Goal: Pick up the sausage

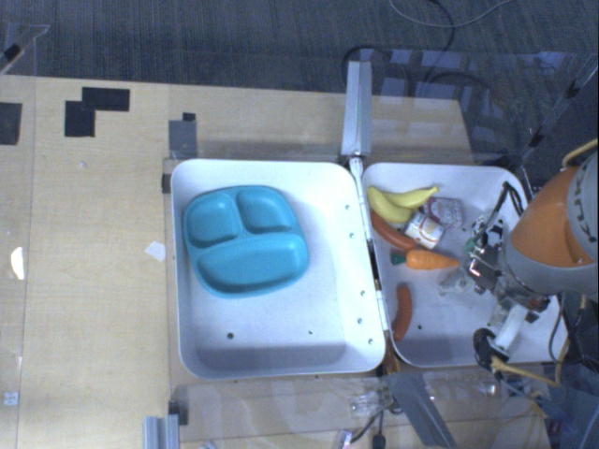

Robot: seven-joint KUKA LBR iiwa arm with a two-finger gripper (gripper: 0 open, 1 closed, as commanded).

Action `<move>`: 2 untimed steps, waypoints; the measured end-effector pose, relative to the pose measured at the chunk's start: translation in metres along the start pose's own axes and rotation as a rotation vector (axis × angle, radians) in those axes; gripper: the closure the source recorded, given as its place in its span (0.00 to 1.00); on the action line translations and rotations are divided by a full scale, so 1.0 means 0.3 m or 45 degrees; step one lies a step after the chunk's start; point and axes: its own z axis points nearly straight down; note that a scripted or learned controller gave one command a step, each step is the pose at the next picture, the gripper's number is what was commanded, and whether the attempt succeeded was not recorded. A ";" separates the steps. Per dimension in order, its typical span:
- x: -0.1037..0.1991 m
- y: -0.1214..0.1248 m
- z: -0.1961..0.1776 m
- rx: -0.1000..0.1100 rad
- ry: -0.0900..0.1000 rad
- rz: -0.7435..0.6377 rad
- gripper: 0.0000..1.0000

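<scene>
A short red-brown sausage (pixel 402 309) lies near the front left of the right bin (pixel 440 352), close to the bin's left wall. A second, longer red-brown sausage-like piece (pixel 390 235) lies under the banana (pixel 401 202) further back. My gripper (pixel 475 267) hangs over the right half of that bin, right of the carrot (pixel 431 261) and well apart from the front sausage. Nothing shows between it and any object.
A small can (pixel 426 229) with a crumpled wrapper (pixel 447 210) sits behind the carrot. The left bin (pixel 281 344) holds a blue divided plate (pixel 245 238). The arm's orange band (pixel 562 223) looms over the right bin's right edge. Cables run along the bench front.
</scene>
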 end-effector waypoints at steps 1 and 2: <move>0.097 0.172 -0.525 0.001 -0.006 -0.094 0.00; 0.043 0.055 0.001 -0.004 -0.002 -0.452 0.00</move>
